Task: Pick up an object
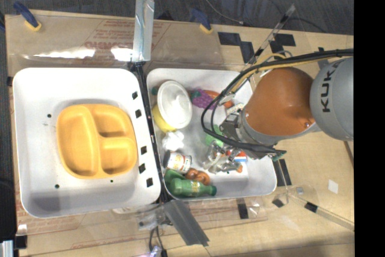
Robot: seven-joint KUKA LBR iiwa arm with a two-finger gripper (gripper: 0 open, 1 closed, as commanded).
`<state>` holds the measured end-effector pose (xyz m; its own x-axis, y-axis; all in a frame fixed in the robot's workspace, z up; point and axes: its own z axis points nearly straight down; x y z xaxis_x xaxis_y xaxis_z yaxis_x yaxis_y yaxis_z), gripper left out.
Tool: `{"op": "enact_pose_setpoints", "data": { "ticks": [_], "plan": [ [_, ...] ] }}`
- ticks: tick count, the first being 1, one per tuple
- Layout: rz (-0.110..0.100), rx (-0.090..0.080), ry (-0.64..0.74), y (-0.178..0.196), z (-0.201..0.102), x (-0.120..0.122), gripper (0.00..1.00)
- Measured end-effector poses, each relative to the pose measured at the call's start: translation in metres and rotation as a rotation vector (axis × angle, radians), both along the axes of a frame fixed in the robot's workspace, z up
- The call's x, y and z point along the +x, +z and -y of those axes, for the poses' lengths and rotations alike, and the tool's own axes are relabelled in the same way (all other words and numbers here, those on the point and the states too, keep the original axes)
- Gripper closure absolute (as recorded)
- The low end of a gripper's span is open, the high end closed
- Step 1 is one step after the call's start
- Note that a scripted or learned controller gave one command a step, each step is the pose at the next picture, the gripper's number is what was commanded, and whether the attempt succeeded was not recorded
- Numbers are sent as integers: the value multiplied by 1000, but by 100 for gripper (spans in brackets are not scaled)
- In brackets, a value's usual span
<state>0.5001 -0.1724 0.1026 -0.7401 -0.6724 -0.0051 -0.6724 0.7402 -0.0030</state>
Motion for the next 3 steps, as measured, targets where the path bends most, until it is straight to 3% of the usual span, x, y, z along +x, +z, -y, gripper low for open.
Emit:
{"op": "enact_pose_setpoints", "data": {
  "ticks": [1,2,3],
  "plan": [
    [0,0,0,0,0,0,0],
    [-4,0,37,-11,-4,24,0],
    [-4,0,98,-10,10,37,0]
  ]
}}
